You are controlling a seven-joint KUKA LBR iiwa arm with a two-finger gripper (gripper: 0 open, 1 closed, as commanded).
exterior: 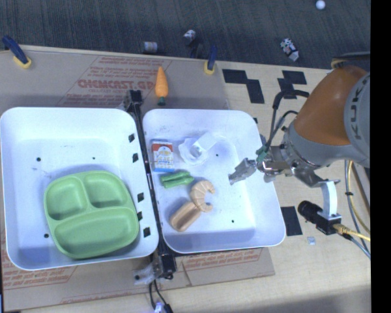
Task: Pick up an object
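Two shallow white bins sit side by side on a cardboard-covered bench. The left bin [26,135] holds a single item — a green divided plate [90,212] with three compartments, lying toward the near side. The right bin [244,230] carries the clutter: a small carton with a red-and-white label [162,154] near the dividing wall, a clear plastic piece [197,147] just beside it, a green pod-shaped toy [176,180] below the carton, and a tan croissant-like toy [203,193] touching a tan bread roll [184,216]. An orange carrot toy [161,83] lies outside, on the cardboard behind the bins, beside red print reading partly "CHEMCAST" [114,83]; smaller lines are too blurred to read. The arm's gripper [242,171] hangs over the right bin's right side, well apart from the toys — whether it is open or closed cannot be told.
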